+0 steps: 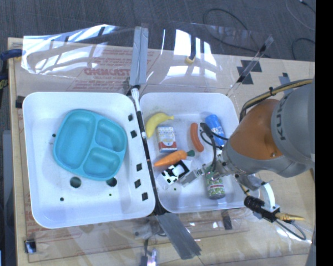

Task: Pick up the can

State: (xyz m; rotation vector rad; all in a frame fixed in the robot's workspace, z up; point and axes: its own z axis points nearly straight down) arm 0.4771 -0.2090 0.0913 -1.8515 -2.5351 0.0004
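The can (166, 138), small with a red and white label, lies in the right bin (230, 107) just below the banana (157, 121). My gripper (210, 169) hangs low over the bin's front right part, well to the right of the can and apart from it. It is right above a speckled cylindrical container (215, 186). The grey and orange wrist (255, 143) hides much of the bin's right side.
Around the can lie a carrot (170, 159), a red sausage (195, 137), a blue bottle (215, 126) and a black and white object (175, 173). The left bin (36, 165) holds a turquoise divided plate (90, 143). A cable (286, 218) trails at the front right.
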